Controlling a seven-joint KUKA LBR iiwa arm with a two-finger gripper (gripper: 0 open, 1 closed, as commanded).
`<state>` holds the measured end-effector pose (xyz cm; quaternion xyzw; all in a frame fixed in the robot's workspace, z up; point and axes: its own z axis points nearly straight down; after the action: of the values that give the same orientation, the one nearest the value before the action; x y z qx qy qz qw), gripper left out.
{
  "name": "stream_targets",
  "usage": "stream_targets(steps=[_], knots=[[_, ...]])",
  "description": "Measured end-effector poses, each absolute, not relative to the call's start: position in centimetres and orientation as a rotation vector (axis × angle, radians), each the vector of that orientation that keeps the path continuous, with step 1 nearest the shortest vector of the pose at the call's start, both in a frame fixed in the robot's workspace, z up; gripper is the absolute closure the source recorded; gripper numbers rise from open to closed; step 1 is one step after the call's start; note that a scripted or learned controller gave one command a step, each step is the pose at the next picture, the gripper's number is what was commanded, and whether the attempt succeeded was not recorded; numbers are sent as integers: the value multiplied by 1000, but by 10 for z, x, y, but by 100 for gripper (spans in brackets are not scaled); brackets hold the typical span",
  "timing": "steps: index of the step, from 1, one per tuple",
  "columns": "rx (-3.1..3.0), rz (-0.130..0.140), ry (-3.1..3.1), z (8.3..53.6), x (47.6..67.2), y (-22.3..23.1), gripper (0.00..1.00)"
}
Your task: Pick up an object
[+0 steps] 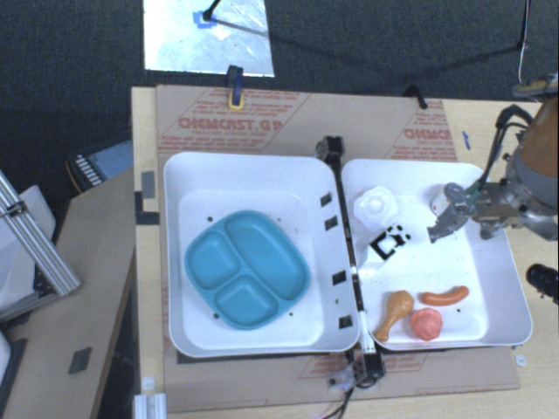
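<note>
gripper (447, 212) hanging over right bin (502, 278), far side, fingers look apart, nothing between them; hot dog (445, 297), chicken drumstick (394, 312), pink ball (426, 323) near edge; blue tray (247, 269) in left bin (236, 177)

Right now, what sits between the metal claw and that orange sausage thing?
Nothing in the camera view: bare white floor of the right bin separates the gripper from the sausage. The black-and-white marker lies off to the side.
</note>
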<state>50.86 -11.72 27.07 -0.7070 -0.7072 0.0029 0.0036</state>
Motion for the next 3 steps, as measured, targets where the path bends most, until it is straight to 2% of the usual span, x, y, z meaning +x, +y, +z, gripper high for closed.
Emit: stream_targets(steps=[1, 3], knots=[[-2220, -1, -2226, 276, 510, -117, 0], [-2220, 1, -2221, 190, 511, -121, 0]])
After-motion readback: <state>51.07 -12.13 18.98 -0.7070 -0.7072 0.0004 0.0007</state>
